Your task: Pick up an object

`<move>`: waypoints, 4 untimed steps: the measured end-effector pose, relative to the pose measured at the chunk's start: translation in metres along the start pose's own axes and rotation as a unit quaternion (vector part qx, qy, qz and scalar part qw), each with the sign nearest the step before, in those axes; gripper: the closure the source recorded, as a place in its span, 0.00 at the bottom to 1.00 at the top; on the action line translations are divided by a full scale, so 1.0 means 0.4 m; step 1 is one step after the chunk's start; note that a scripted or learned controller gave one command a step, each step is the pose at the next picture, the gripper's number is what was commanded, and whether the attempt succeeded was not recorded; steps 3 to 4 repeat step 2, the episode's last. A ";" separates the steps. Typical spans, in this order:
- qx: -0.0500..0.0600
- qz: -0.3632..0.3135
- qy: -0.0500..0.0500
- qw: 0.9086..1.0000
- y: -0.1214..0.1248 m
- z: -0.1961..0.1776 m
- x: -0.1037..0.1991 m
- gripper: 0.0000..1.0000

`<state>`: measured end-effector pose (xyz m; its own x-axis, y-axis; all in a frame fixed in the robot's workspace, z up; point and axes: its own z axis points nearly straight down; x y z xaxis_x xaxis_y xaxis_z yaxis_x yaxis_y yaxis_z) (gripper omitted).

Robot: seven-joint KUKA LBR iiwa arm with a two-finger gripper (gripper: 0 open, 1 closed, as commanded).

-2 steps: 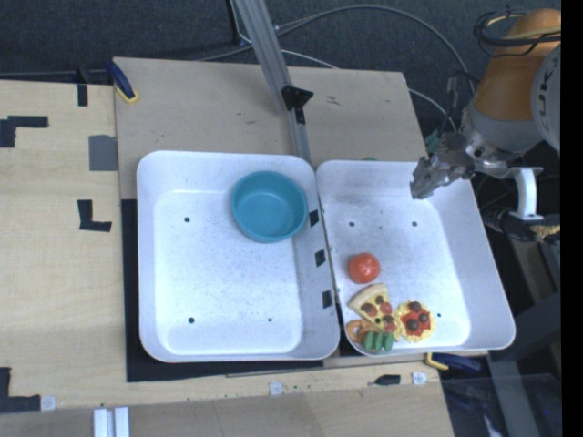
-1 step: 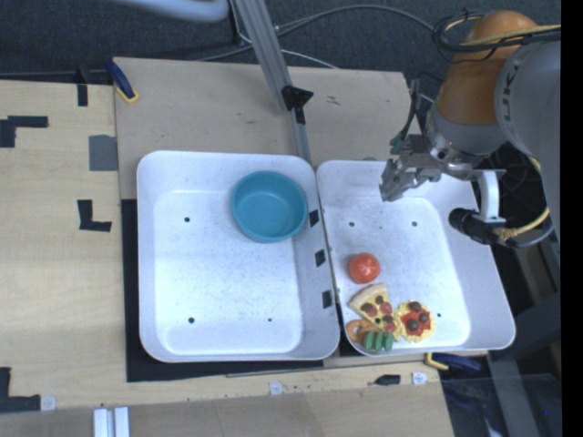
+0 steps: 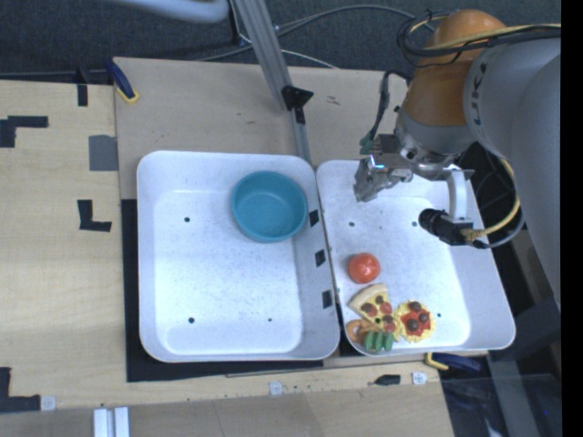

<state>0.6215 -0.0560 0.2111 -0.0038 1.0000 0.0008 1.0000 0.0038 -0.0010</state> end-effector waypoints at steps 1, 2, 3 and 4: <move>-0.001 -0.001 0.000 1.000 0.009 -0.032 0.142 1.00; 0.000 0.000 0.000 1.000 0.001 -0.010 0.275 1.00; 0.000 0.000 0.000 1.000 0.001 -0.010 0.275 1.00; 0.000 0.000 0.000 1.000 0.001 -0.010 0.275 1.00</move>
